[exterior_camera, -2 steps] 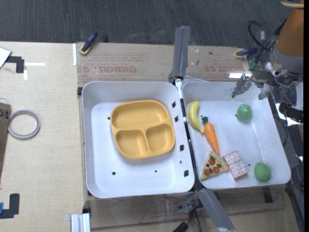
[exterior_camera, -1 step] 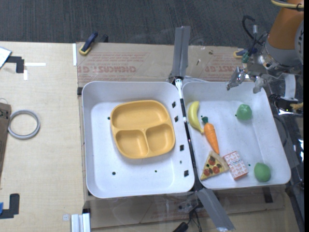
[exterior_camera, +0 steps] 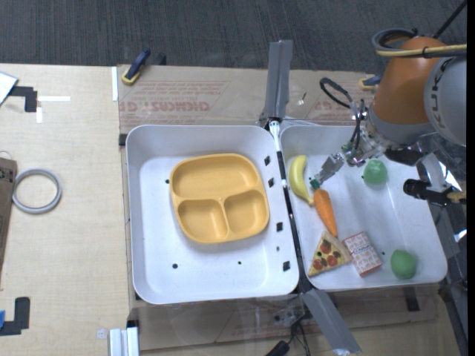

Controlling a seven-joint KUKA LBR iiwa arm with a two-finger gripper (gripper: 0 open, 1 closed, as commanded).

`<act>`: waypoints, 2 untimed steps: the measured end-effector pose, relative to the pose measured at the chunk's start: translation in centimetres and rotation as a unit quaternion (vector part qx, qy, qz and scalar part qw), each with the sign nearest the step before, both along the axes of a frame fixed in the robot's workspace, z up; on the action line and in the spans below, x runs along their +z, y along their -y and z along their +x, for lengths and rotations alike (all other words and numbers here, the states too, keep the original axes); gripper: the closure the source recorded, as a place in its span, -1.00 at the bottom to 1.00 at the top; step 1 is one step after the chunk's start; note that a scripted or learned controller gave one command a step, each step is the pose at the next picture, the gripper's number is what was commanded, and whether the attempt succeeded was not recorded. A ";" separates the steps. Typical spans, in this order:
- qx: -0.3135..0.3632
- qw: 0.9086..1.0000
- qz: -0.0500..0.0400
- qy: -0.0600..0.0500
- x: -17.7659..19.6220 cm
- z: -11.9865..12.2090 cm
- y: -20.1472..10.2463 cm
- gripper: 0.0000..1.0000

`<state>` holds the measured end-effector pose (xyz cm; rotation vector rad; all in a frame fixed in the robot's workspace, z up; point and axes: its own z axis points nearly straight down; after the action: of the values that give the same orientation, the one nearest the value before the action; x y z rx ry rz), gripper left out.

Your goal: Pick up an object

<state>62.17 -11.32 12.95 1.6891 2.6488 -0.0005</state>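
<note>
Nearest the camera in the right bin (exterior_camera: 427,269) lie a pizza slice (exterior_camera: 327,255), card (exterior_camera: 362,253) & green ball (exterior_camera: 403,264), w/ carrot (exterior_camera: 325,210) & banana (exterior_camera: 297,178) farther back, gripper (exterior_camera: 326,172) just beside them, fingers' state can't tell.

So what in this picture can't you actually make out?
- Tool: too small in the camera view to tell whether its fingers are open or shut.
- Small box: its print is too small to read.
- Green ball: its upper left is partly covered by the arm's wrist.
- Arm: cut off by the right edge.
</note>
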 end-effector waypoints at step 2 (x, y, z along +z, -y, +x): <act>0.076 0.997 0.000 0.001 -2.8 -6.8 -0.3 1.00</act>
<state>55.39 -10.99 10.10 1.4808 2.7684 0.0014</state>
